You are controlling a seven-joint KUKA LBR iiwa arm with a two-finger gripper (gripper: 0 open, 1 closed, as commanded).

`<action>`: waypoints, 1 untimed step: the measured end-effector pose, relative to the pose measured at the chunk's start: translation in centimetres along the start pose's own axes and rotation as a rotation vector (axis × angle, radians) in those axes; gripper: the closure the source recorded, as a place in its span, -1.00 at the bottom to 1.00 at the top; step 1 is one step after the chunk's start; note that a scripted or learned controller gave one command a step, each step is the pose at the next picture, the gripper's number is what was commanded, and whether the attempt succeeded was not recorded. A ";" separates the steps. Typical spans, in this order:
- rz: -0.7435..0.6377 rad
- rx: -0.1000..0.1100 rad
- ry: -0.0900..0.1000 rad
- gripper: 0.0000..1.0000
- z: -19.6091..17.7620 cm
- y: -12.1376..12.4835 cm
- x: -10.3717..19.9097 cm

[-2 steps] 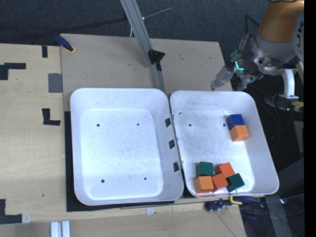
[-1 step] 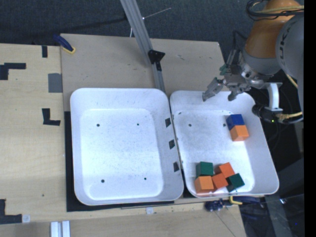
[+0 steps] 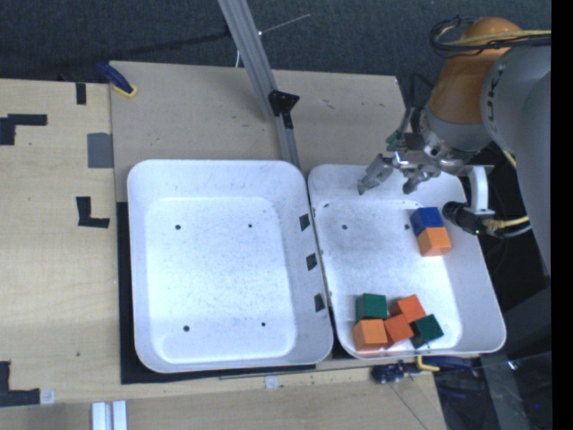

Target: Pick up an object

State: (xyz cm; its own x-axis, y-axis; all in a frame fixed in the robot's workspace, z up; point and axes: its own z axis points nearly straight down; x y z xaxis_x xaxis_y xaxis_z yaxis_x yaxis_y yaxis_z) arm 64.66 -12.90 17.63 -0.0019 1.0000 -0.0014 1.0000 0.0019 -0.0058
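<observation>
Orange and green blocks [image 3: 392, 321] cluster at the right bin's [image 3: 333, 267] lower edge, with a blue block [image 3: 426, 217] touching an orange block [image 3: 434, 240] at centre right. Above, the gripper [image 3: 391, 179] hangs with fingers spread, pinching nothing, over the bin's upper part.

Taking the right bin [image 3: 466, 325] as the landmark: the left bin [image 3: 143, 195] lies just beside it on its left, their rims touching. Inside the right bin, two blocks [image 3: 431, 230] sit touching each other near its right wall, one behind the other. A cluster of five blocks [image 3: 394, 321] lies at its front, packed together, well apart from the pair. The gripper [image 3: 395, 176] hangs over the bin's back edge, behind the pair. A slanted pole [image 3: 255, 52] rises behind the bin's back-left corner.
</observation>
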 end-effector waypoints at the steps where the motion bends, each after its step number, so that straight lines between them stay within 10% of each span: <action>1: 0.001 0.002 0.000 -1.00 5.9 -0.2 -0.9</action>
State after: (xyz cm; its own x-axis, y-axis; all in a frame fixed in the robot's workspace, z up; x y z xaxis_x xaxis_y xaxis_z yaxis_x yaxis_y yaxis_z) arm 64.47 -13.80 11.73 -0.0014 1.0000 -0.0011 1.0000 0.0013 -0.0082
